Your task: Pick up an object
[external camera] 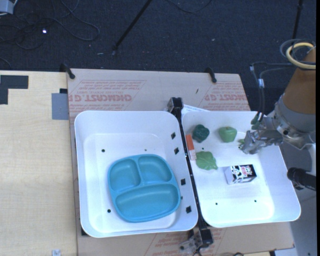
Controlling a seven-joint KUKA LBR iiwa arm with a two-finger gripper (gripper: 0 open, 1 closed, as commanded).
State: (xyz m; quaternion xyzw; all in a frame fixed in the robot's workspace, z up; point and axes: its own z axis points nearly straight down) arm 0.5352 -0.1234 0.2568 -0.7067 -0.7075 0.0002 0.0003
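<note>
You see two white bins side by side on a cardboard sheet (149,89) in the lower half of the frame, the left bin (90,137) holding a blue tray (143,188) with three compartments, set slightly askew toward the bin's lower middle. The right bin (266,207) holds the loose things: a dark green lump (201,133) near its upper left, a light green lump (228,134) just right of that, a leaf-green piece (206,160) below them toward the divider, and a small black-and-white carton (241,173) lying flat near the bin's centre right. An orange strip (190,144) lies along the left wall of that bin, beside the leaf-green piece. The arm (301,97) comes in from the right edge of the frame, its orange band high on the right, and the gripper (254,141) sits over the upper right part of the right bin, right of the light green lump and above the carton, apart from both as far as you can judge. You cannot tell how the jaws stand; the metal parts blur together at this size, and you see nothing clearly between them. Every object in the right bin rests on the bin floor. Dark carpet with cables (69,9) fills the top of the frame, and a pale wooden bench (26,169) shows at left
</note>
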